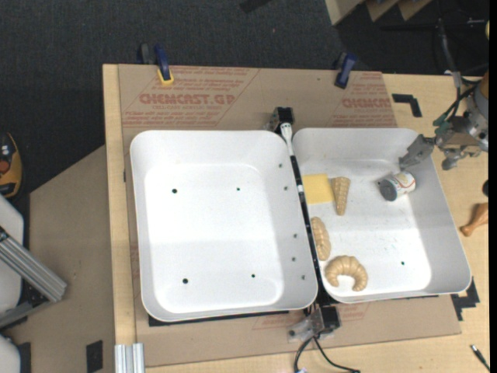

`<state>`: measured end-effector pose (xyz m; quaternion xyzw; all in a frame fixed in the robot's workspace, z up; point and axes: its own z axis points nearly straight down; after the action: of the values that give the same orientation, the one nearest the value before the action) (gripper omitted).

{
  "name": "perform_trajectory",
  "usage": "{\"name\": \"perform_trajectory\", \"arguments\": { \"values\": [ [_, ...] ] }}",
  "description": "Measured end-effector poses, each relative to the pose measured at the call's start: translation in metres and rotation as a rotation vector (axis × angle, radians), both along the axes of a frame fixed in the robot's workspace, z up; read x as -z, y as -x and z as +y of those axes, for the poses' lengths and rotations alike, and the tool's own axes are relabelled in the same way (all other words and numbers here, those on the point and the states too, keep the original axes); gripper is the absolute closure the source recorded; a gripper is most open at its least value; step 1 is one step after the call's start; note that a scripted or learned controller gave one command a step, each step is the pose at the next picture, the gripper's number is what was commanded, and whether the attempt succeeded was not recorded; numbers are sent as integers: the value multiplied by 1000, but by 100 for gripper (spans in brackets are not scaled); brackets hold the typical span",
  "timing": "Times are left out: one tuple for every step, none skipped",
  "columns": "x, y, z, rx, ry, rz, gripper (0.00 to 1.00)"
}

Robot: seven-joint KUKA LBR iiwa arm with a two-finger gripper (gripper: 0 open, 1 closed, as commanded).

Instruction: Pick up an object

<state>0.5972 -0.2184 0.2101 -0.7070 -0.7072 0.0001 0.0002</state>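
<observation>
Nearest me, a croissant (346, 273) lies at six o'clock in the right bin (435, 231), with a bread roll (320, 237), cheese slice (316, 188) and cone (341, 194) toward nine. My gripper (419, 150) sits at the bin's one o'clock rim; I cannot tell its opening or grasp, a small cup (397, 185) just below

The arm (470, 127) is cut off by the right edge, so just a scrap of it pokes in over the right bin (435, 231). The hand (415, 154) is small and blurred, fingers impossible to read. The small white thing (397, 185) below it is too blurry to name. A tan object (474, 222) on the counter (120, 208) is clipped at the right edge.
</observation>
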Motion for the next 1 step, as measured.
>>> {"name": "perform_trajectory", "arguments": {
  "values": [
    [70,-19,73,-6,-4,5,0]
  ]
}}
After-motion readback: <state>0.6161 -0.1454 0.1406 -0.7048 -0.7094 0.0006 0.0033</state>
